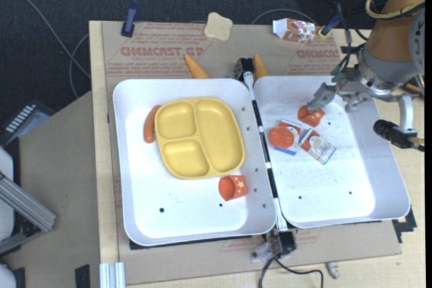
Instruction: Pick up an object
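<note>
Two white bins on the tabletop (101, 145); the arm (395, 30) comes in from the right, and the claw (317, 103) hangs over the upper middle of the right bin (378, 172). Claw state: can't tell from this angle. A small red-orange block (310, 117) sits directly under the claw tip, touching or nearly touching it; can't tell which, and no grasp is visible. Just below and left of the claw: a round orange-red piece (281, 137) lying on a small white, red and blue packet (291, 135). Beside that, lower right of the claw, a second printed packet (317, 146), tilted. Left bin (128, 165), well to the claw's left: a yellow three-compartment plate (199, 137), a red sausage-shaped toy (149, 125) against the plate's far side from the claw, and an orange-red cup with a star (233, 187) just off the plate's lower corner. Outside the bins, up and left of the claw: an orange carrot-like piece (196, 67), a bread-slice toy (218, 25), and a blue clip (128, 19). Above the claw, a small printed carton (294, 29) lies on the cardboard.
</note>
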{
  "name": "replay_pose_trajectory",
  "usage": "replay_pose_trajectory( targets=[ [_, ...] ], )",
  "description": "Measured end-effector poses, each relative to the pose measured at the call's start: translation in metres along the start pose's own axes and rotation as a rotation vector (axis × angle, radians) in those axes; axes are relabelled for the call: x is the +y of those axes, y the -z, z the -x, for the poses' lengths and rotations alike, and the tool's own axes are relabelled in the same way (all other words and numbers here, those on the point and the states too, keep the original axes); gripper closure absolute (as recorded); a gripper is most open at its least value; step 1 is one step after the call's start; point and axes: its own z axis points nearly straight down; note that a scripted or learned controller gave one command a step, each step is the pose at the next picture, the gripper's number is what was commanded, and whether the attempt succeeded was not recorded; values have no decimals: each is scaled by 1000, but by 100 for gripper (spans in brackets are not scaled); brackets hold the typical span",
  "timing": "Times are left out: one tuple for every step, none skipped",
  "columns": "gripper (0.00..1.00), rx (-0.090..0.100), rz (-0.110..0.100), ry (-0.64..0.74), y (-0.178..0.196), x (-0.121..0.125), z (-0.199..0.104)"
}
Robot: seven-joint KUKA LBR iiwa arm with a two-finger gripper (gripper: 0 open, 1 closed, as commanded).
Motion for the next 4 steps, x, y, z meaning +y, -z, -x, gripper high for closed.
replay_pose_trajectory(
  targets=[
    [0,0,0,0,-71,13,-15],
    [100,-1,5,1,-59,15,-15],
    [100,-1,3,0,-47,-45,-59],
    [100,0,5,1,30,-58,-123]
  ],
)
